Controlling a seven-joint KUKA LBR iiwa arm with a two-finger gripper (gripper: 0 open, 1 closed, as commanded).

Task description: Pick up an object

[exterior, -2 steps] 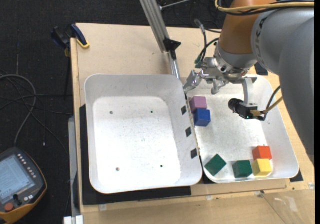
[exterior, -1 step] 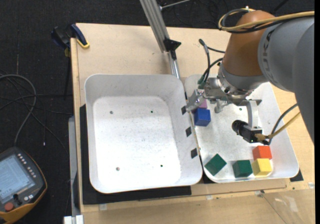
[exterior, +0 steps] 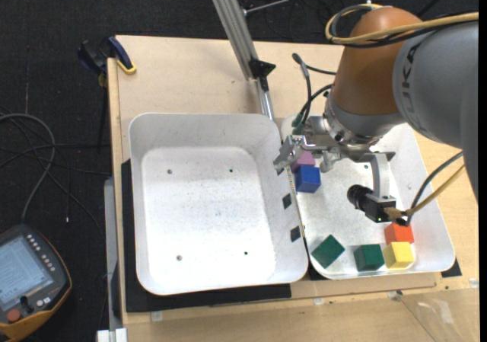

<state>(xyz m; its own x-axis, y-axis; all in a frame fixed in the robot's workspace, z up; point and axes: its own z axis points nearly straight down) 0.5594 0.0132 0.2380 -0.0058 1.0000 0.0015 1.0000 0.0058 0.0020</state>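
Camera view is showing the gripper (exterior: 307, 167) grasping a blue cube (exterior: 307, 178) (barely pinched, I judge), so it could be slipping free.

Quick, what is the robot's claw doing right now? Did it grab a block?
Gripper: low in the right bin, right at the blue block and a pink one; open, shut or holding cannot be told.

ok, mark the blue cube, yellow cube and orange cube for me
blue cube (exterior: 308, 178), camera view, front face
yellow cube (exterior: 400, 254), camera view, top face
orange cube (exterior: 399, 232), camera view, top face
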